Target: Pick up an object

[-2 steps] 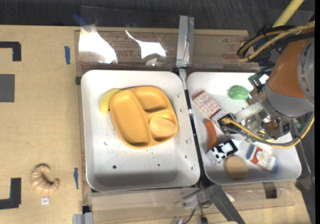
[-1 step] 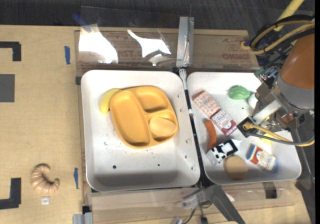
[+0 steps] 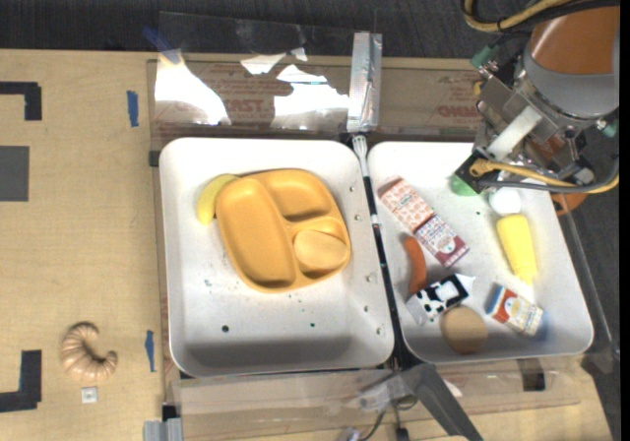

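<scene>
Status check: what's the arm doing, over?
Gripper above back corner of right bin; hold unconfirmed. Yellow object just below, untouched. Green piece and white cap close by.

So the left bin (image 3: 197, 291) has a big orange divided tray (image 3: 271, 227) lying flat, with a tan round piece (image 3: 320, 248) sitting in one compartment and a yellow thing (image 3: 207, 198) poking out at its upper left edge. The right bin (image 3: 576, 282) is more crowded. A pink and white carton (image 3: 423, 222) lies flat near the far left, with a red sausage (image 3: 415, 262) just below it. Next comes a cow-print carton (image 3: 440, 293), with a brown roundish lump (image 3: 463, 329) right beside that. There's also a small red, white and blue carton (image 3: 515, 309) and a yellow bottle-ish thing (image 3: 518, 247), white cap end pointing away.
</scene>
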`<state>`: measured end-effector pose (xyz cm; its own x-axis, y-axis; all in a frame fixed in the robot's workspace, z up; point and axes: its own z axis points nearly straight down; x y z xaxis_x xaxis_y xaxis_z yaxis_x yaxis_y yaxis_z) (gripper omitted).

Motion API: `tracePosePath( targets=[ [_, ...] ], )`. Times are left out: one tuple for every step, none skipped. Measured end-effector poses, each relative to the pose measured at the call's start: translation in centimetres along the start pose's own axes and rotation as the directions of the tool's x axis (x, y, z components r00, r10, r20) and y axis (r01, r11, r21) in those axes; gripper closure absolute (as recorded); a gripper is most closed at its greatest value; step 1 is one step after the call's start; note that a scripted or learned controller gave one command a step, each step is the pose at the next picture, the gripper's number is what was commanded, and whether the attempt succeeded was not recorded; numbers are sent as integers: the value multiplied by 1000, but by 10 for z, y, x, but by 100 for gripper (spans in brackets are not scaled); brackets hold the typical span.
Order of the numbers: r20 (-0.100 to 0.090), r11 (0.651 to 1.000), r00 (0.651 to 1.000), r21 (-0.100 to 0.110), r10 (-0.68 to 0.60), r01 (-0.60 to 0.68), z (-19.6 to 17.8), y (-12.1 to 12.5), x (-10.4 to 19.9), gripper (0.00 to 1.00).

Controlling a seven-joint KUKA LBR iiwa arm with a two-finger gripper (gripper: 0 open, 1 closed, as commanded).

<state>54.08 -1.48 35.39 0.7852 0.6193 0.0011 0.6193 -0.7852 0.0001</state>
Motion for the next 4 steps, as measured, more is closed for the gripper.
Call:
tracePosePath(
  targets=[
    [4, 1000, 1000, 3, 26, -26, 6, -18, -64, 100],
    [6, 994, 994, 4, 113, -113, 46, 19, -94, 100],
    [2, 995, 995, 0, -101, 101, 13, 8, -84, 100],
    [6, 994, 994, 6, -106, 106, 92, -5, -75, 100]
  ],
)
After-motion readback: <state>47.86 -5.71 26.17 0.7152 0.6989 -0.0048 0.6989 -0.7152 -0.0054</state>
